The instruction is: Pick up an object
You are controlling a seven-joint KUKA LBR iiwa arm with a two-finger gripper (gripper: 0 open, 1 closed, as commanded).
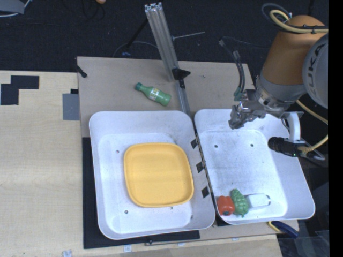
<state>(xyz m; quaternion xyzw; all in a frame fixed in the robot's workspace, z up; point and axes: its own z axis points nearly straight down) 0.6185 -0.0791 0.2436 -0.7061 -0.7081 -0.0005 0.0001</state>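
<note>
Gripper: hung over the far edge of the right bin, well apart from anything to grasp.
Fingers: too small and dark to tell whether wide or narrow; nothing showed between them.
Targets: a red piece, a green piece and a white piece lay touching in a row at the near edge of the right bin.
Other choices: a yellow plate lay flat in the left bin; a green bottle lay on its side on the table beyond the bins.
Advice: the crowded trio probably called for a straight descent onto an outer piece, fingers astride its narrow side.
Risk: the bin wall just beside them could have blocked a finger.
</note>
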